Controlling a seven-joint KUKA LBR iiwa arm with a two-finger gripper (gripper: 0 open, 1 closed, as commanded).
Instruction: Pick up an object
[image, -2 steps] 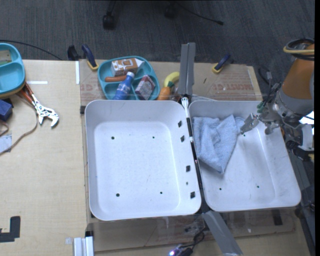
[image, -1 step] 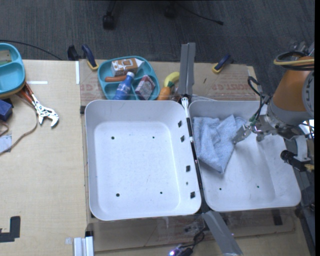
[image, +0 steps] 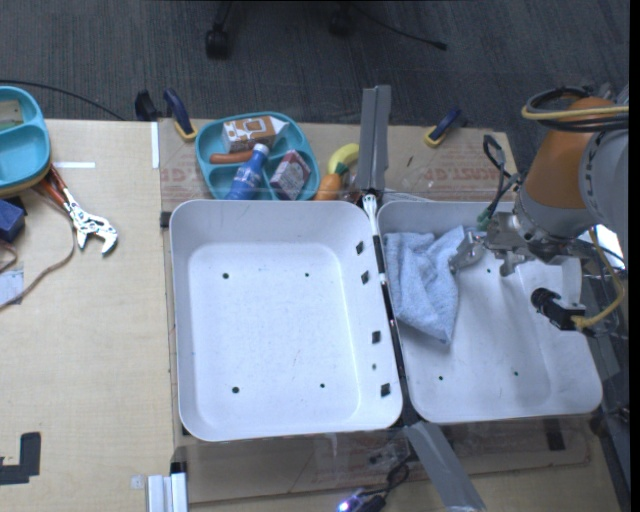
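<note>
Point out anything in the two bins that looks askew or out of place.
The pale blue cloth lies crumpled in the right bin, bunched against its left wall instead of spread flat. The end effector sits at the cloth's upper right edge. Nothing looks spilled or damaged.

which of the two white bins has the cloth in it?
The right-hand bin, the one the arm reaches over. A pale blue cloth lies crumpled against its left wall, with the tool at the cloth's right edge. The left-hand bin has no cloth.

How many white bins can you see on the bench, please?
2: the left bin beside the wooden bench top, and the right bin, which holds a crumpled grey cloth under the arm.
</note>
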